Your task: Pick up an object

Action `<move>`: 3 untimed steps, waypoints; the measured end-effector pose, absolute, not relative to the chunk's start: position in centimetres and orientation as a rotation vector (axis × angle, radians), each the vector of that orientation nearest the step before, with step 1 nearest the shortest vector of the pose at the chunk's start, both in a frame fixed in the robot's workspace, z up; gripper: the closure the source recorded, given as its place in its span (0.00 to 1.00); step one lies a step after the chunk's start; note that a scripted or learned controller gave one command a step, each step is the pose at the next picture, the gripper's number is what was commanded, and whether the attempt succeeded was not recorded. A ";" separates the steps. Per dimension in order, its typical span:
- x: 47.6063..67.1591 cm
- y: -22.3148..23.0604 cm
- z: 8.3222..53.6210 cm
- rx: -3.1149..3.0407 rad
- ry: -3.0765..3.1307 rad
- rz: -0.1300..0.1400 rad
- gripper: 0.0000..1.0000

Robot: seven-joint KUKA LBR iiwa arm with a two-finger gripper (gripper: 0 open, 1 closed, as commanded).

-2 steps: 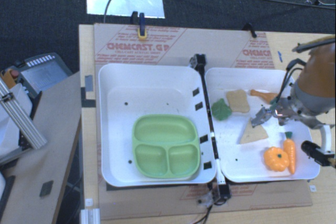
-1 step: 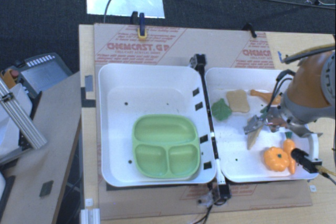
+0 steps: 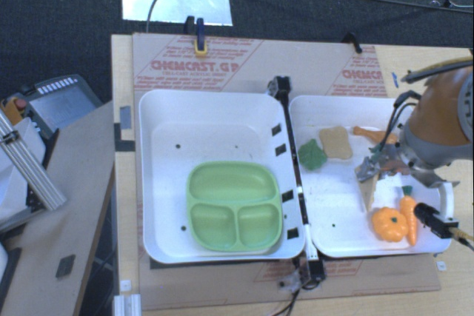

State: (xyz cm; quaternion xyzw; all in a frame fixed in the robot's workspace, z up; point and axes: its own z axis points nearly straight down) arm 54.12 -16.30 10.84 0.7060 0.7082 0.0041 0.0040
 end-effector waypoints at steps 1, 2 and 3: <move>54.2 -16.3 17.3 2.212 2.221 0.006 1.00; 54.4 -16.4 22.7 2.211 2.222 0.006 1.00; 54.5 -16.4 20.7 2.218 2.223 0.000 1.00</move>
